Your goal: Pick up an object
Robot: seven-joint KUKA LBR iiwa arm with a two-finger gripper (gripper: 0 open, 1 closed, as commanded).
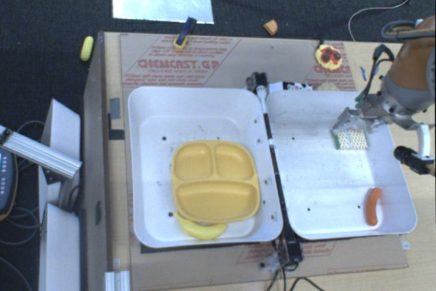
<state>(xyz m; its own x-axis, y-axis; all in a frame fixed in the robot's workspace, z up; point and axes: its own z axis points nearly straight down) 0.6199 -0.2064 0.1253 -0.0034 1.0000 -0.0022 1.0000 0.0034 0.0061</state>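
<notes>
You're looking down on the surface (225, 54) with two white bins side by side. The arm (412, 71) is reaching in from three o'clock, and its claw (354, 120) is hovering at the upper right of the right bin (320, 215), right over a small speckled block (352, 140). The block is lying on the bin floor just below the claw, touching it or nearly so; whether the claw is clenched, released or gripping that block, you cannot tell from this angle.

Down at the five o'clock corner of the same bin, an orange sausage-shaped piece (371, 206) is lying near the rim, well apart from the claw.

Over in the left bin (150, 146), a yellow divided plate (215, 180) is sitting in the middle, and a yellow banana (201, 230) is peeking out from under its six o'clock edge.

Outside the bins, a small round pizza toy (329, 56) is resting on the surface at one o'clock, and a yellow-handled tool (182, 34) is lying at eleven o'clock.
</notes>
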